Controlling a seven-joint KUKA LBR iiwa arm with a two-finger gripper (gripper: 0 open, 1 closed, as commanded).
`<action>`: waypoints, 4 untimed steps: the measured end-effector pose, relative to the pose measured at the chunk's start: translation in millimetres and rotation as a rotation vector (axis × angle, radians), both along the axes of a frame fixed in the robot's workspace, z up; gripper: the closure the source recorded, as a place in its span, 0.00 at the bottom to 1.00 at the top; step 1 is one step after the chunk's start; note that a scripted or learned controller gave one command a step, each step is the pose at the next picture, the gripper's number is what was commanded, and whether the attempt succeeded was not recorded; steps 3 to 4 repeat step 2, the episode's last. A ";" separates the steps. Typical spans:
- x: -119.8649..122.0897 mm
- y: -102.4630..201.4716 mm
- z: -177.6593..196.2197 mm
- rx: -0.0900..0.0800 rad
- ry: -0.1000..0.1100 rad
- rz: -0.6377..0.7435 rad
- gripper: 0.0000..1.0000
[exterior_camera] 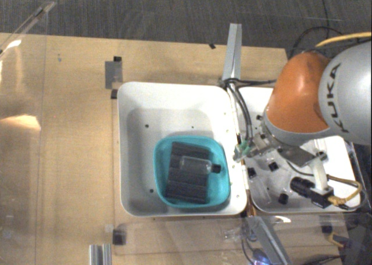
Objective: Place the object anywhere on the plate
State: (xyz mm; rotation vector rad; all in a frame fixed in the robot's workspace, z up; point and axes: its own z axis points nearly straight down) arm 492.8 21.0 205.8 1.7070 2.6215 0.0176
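A teal plate (218,191) lies in the left white bin (136,159), towards its front right. On the plate rests a dark ribbed block (183,185), and a clear bottle-like object with a black cap (196,165) lies across the block's top. My arm, with its orange band (296,104), hangs over the right bin (343,203). The gripper (276,162) sits below the wrist, low over that bin's left part, just right of the wall between the bins. Nothing shows in it.
Several small black pieces (283,198) lie scattered on the right bin's floor. A grey metal post (232,52) stands behind the gap between the bins. Cables run from the wrist down to the bench's front right.
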 end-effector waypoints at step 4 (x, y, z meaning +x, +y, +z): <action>27.7 53.3 -21.0 -0.002 0.010 0.123 0.00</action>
